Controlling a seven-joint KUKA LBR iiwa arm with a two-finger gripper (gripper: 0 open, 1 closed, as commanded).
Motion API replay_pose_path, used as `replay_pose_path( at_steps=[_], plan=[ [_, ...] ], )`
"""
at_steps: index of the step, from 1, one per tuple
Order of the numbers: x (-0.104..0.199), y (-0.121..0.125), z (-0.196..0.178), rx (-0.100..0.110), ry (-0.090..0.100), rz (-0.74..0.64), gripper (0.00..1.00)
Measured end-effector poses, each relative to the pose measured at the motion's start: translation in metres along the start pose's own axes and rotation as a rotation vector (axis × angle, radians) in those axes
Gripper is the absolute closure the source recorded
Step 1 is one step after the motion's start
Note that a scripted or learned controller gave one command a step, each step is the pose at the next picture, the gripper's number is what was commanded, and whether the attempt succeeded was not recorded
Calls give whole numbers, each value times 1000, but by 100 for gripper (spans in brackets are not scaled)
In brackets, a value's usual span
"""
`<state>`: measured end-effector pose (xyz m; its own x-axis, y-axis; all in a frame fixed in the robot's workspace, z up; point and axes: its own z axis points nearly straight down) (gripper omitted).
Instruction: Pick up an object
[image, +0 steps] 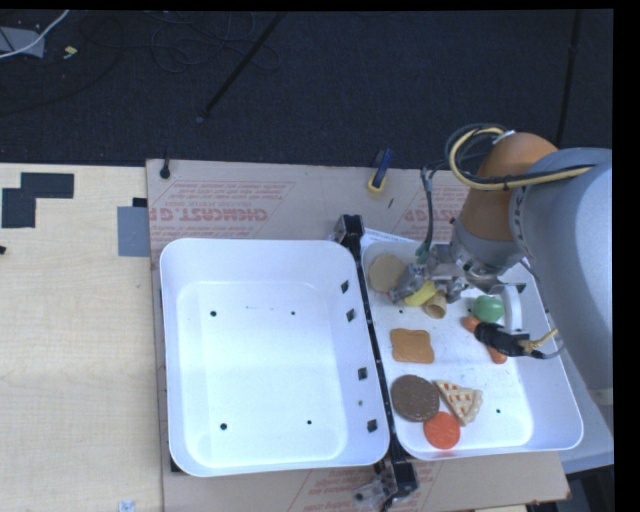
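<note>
My gripper (425, 288) is low in the right bin (545, 420), near its far side, reaching in under the orange-banded wrist. A yellow banana-like piece (424, 296) lies right at the fingertips; whether it is between them I cannot make out. A tan round cookie (384, 271) sits just left of the gripper. Further toward the front lie an orange-brown toast slice (411, 345), a dark brown round cookie (414, 397), a pizza wedge (461, 400) and a red-orange disc (442, 431). A green piece (489, 307) and an orange carrot-like piece (487, 337) lie to the gripper's right.
The left bin (178, 300) stands beside the right one, their black-clipped rims meeting in the middle. A blue and yellow clamp (380, 170) sits on the cardboard behind the bins. The arm's grey body covers the right bin's far right corner.
</note>
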<state>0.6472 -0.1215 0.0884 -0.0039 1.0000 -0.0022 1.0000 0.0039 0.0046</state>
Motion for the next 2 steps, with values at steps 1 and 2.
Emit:
replay_pose_path(
  at_steps=[1,2],
  plan=[
    [1,-3,-10,10,2,-4,100],
    [71,-1,-106,-1,5,-3,100]
  ],
)
